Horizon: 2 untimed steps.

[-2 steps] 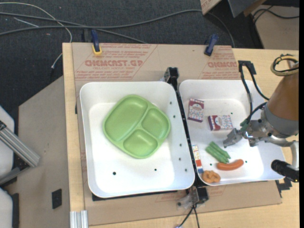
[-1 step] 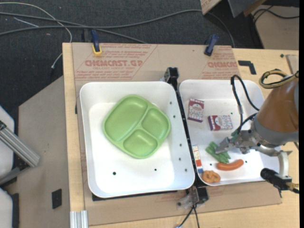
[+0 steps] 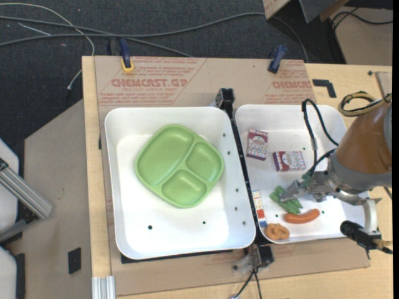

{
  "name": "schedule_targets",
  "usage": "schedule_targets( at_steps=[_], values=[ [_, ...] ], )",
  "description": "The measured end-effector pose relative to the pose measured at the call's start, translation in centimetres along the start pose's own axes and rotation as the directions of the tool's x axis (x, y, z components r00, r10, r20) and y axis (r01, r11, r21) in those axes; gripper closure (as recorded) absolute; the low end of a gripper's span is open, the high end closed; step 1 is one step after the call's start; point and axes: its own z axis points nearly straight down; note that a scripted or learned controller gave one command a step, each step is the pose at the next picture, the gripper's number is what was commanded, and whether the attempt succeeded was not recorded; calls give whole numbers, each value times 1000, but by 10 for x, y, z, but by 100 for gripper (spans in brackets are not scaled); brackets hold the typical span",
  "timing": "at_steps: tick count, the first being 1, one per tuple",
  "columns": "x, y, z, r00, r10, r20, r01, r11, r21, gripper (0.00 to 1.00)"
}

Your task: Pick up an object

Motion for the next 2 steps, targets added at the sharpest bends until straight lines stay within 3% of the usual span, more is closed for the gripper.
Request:
schedule_targets(
  at_steps=[1,2],
  values=[
    [1,3,-12,1000,0,1,0,1000,-9,100],
    [4,1,-74,1000,-1,6,1,1000,-3,100]
  ],
)
